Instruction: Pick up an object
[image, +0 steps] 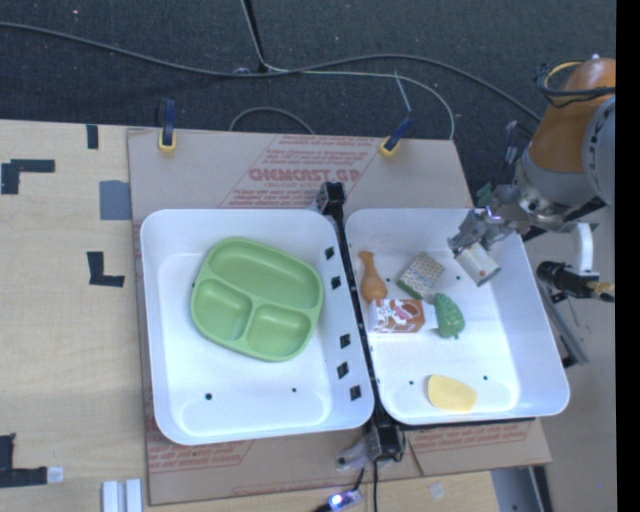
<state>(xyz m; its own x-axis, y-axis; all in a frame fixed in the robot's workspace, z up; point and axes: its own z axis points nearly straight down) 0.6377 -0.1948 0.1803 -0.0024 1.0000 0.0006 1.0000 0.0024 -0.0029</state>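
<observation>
Two white bins side by side. Left bin (170, 400) has a green tray (258, 298). Right bin (520, 395) has the pickable stuff: orange drumstick-shaped toy (372, 279) by the divider, red-white packet (398, 316) just near of it, tan block (423, 273) mid-bin, green toy (449, 316) touching or just beside the packet's right end, yellow piece (451, 393) near edge, well apart from the rest.

Arm (570, 130) comes in from the right; gripper (478, 250) sits over the far-right part of the right bin, just right of the tan block. Jaw state: cannot tell, tip is too small and blurred. Nothing visibly held. No object clearly under the tip; the pale bit at its end looks like gripper hardware, not sure.

Risks, my read: straight descent from here likely lands on bare bin floor between block and right wall, so an empty close. If it shifts left, the block lies tilted and could skid or get nudged into the green toy. Packet, green toy and drumstick are bunched, so a grab there may catch two or shove one against the divider. Bin wall is close on the right, possible finger contact.
</observation>
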